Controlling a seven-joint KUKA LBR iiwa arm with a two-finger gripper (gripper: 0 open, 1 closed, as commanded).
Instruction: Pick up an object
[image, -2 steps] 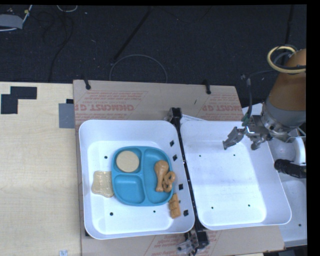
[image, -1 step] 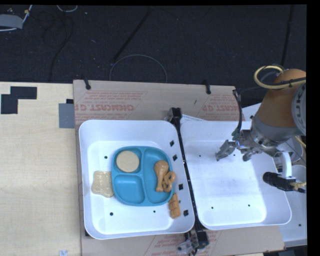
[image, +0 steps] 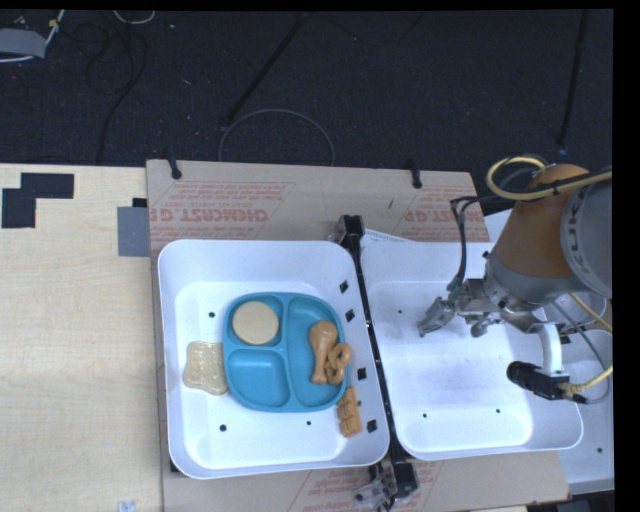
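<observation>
Two bins side by side on desk (image: 70, 330). Left bin (image: 190, 270): divided tray (image: 270, 385) at centre; round item (image: 255, 322) in tray's rear-left compartment; pretzel-like piece (image: 328, 352) in right compartment. Flat piece (image: 205, 367) touching tray's left edge. Small piece (image: 349, 411) at tray's front-right corner. Right bin (image: 450, 410): end effector (image: 445, 314) over rear half.
</observation>
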